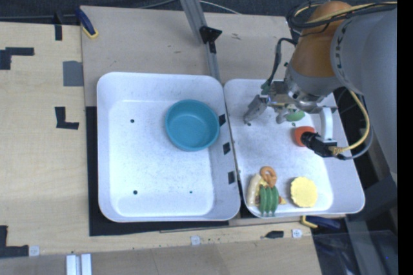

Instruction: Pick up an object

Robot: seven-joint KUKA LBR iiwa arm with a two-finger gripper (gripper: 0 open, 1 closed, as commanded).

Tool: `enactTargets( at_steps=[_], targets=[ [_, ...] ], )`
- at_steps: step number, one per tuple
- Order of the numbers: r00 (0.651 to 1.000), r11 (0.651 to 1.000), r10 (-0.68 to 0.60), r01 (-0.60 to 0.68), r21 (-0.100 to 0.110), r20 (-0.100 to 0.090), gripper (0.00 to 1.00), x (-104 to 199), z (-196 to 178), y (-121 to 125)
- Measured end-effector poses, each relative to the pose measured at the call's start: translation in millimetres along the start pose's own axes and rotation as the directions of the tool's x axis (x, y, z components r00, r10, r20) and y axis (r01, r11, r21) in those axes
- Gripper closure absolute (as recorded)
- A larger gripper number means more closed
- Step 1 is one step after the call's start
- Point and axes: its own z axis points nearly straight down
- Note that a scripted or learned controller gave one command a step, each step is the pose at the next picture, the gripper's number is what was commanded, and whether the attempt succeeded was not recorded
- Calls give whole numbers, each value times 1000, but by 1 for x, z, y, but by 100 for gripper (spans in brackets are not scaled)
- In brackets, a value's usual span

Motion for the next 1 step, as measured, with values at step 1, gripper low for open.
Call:
enactTargets(
  at_steps=[1],
  targets=[
    [1000, 1000, 0, 0, -2, 0, 100, 0, -12, 0]
  ],
)
